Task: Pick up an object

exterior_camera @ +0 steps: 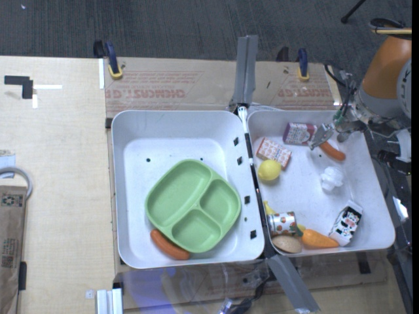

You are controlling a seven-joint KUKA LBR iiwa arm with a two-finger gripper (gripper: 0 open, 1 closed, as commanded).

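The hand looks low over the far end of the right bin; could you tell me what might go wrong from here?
1. The hand sits between the small sausage and the pink packet, so it may nudge one while closing on the other.
2. Both lie close to the right bin's far wall, leaving little room and risking a scrape.
3. The sausage is round and may roll out of a grasp.

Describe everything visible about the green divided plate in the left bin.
The green plate is pale green, looks like matte plastic, and has rounded corners. Raised ridges split it into three compartments: one large along its upper left, two smaller ones on the lower right. It lies face up, turned at an angle to the walls of the left bin, low in the bin. An orange sausage-shaped toy lies against its lower left edge, partly tucked under the rim.
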